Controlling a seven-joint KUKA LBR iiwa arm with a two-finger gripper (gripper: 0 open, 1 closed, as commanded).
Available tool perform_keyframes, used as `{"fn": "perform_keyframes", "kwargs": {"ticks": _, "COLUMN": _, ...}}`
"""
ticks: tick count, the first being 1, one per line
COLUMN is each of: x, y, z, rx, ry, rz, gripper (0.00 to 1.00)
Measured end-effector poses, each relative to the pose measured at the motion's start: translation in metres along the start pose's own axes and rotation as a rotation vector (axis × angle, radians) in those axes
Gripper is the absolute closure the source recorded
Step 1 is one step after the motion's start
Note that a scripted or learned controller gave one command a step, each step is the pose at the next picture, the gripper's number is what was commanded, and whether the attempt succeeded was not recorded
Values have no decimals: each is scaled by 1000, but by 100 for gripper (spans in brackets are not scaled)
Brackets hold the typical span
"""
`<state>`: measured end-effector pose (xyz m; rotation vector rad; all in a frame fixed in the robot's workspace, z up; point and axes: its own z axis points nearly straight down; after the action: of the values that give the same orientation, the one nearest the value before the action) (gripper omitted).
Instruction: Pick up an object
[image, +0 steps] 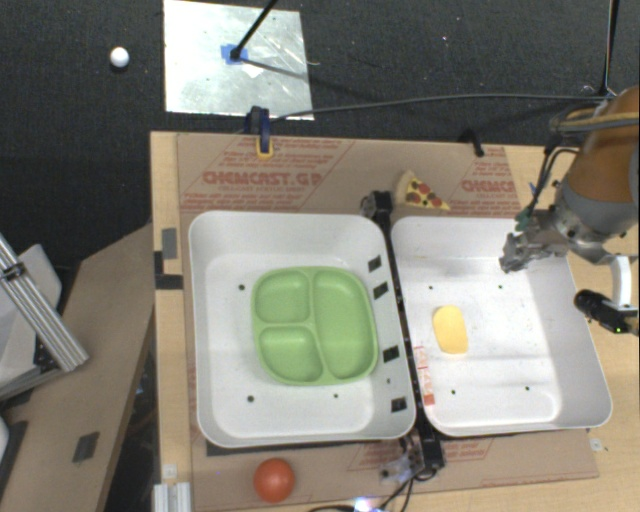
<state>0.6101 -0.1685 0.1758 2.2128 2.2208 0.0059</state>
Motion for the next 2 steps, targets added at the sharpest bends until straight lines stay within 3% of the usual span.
{"fn": "perform_keyframes", "kwargs": {"ticks": 2, "x": -5, "y": 11, "z": -102, "rx": -1, "ry": 0, "rz": -2, "gripper": 100}}
